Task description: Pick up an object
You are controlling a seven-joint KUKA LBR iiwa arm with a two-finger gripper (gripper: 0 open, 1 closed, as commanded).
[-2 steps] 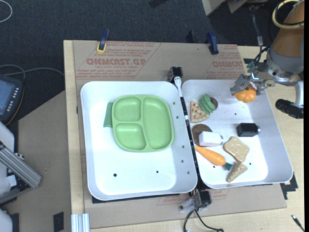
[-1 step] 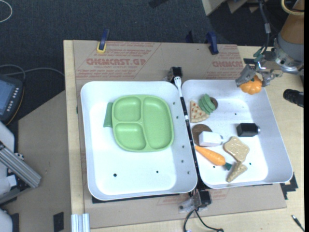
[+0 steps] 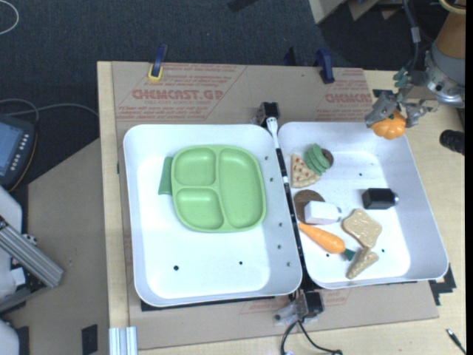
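Claw [image 3: 389,117] clenched around an orange toy [image 3: 389,129], above the right bin's [image 3: 414,198] far corner.

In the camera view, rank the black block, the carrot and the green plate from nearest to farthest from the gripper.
Measured from the gripper, which is at the right bin's far right corner with an orange object between its fingers:
1. Black block, right side of the right bin.
2. Carrot, near the front left of the right bin.
3. Green plate, in the left bin.
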